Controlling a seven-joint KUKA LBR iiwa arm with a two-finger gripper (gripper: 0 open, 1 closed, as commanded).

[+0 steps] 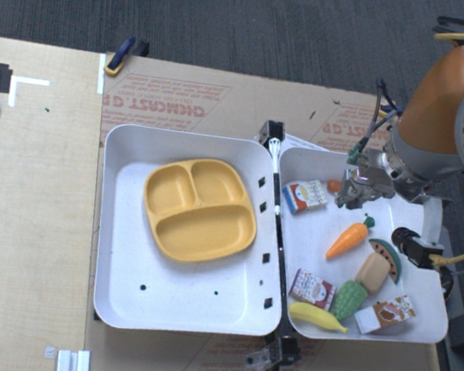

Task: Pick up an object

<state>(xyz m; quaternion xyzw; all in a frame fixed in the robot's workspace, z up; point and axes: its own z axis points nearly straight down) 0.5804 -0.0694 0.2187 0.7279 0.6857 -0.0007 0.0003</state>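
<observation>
My gripper [353, 196] hangs over the upper middle of the right bin [416, 332], just above and left of the toy carrot [348, 239]. Its dark fingers look close together with nothing seen between them. A small white and blue carton [305, 196] lies to its left, with a tiny orange piece [334, 186] beside it. Lower in the bin are a watermelon slice [388, 252], a tan bread piece [372, 273], a green pickle [349, 299], a banana [317, 317], a pink carton [312, 289] and a brown and white carton [389, 315].
The left bin [116, 292] holds a yellow divided plate [200, 209]. A black clip [273, 132] sits at the top of the wall between the bins. Cardboard lies under both bins. A blue clamp [120, 55] rests at the cardboard's upper left corner.
</observation>
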